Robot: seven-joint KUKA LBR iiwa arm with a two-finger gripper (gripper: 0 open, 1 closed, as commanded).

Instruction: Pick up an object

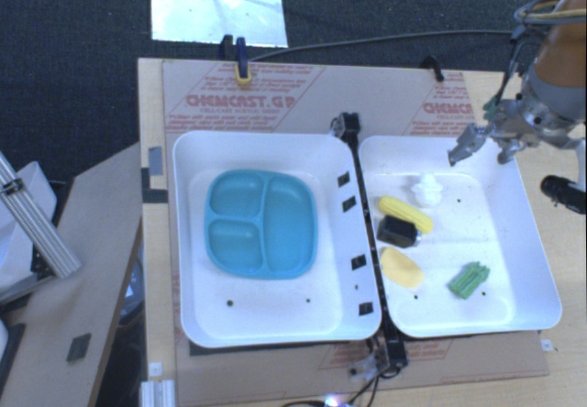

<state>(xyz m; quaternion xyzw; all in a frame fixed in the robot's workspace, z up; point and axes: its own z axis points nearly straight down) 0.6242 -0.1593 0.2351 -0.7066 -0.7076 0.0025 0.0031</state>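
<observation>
White toy lay closest, so we should drop the wide-open claw straight over it (slowly).

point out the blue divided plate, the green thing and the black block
blue divided plate [263,223]: camera view, on the ridge between its compartments, left bin
green thing [469,280]: camera view, on its middle, right bin
black block [396,231]: camera view, on its top face, right bin

I count two white bins, one blue divided plate, one corn cob, one black block, one yellow piece, one green piece, one small white item
</observation>
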